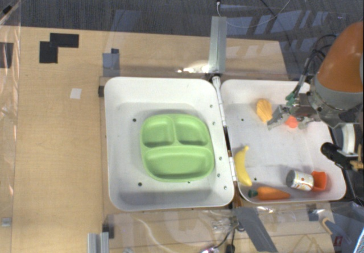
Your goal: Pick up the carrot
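While the gripper (289,116), its state untellable, is hovering well behind it, the carrot (272,193) is lying unpicked.

Left bin (119,132): shallow white plastic, centre of frame, holding a green three-compartment plastic plate (177,146).
Right bin (250,90): shallow white plastic, touching the left one.
Yellow banana (243,166): right bin's lower left.
Yellow corn-like piece (264,110): upper middle.
White can (300,179): lower right, lying beside an orange-red cup (320,181).
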`<action>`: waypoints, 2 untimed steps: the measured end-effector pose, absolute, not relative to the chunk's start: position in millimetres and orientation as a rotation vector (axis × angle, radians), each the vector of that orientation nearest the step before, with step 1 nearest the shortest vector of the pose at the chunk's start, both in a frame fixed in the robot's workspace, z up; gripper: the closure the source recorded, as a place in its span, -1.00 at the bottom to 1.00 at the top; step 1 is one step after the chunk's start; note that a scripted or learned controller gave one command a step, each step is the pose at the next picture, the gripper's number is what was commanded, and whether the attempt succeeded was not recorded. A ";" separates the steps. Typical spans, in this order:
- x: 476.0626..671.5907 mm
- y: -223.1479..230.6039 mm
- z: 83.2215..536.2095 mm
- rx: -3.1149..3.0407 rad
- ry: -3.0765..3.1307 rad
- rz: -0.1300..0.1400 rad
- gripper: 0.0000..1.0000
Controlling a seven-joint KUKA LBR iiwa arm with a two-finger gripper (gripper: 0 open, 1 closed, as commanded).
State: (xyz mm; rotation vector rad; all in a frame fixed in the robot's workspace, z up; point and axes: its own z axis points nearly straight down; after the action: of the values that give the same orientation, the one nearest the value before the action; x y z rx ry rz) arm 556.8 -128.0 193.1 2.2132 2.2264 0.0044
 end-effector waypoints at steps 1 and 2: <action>639.5 -137.5 228.9 2.279 2.154 0.007 -1.00; 607.3 -150.4 95.7 2.280 2.155 0.007 -1.00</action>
State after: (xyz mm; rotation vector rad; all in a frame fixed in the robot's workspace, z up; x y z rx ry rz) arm 607.3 -150.4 95.7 2.2799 2.1549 0.0068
